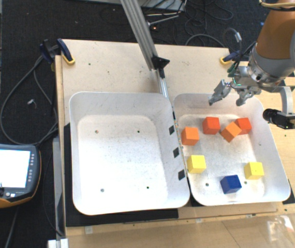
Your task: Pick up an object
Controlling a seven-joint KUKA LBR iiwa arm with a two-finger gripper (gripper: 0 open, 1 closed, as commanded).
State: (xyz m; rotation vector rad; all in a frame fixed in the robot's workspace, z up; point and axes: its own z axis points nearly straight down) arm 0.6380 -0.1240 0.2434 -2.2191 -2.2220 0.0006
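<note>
The right bin (271,154) holds several small cubes. Orange ones lie at the left (190,135) and near the back right (231,131). Two red-orange cubes (211,125) (244,125) sit by them. Yellow cubes rest at the left (197,163) and right (254,170), and a blue cube (231,184) lies near the front. My gripper (230,97) hangs above the bin's back edge, fingers spread open, nothing between them. It is behind and above the red-orange cubes.
The left bin (85,138) lies beside the right one. A slanted metal post (139,27) crosses the bench behind the bins. Clamps (64,53) hold the bench's back corners. A teach pendant (9,175) lies on the floor at left.
</note>
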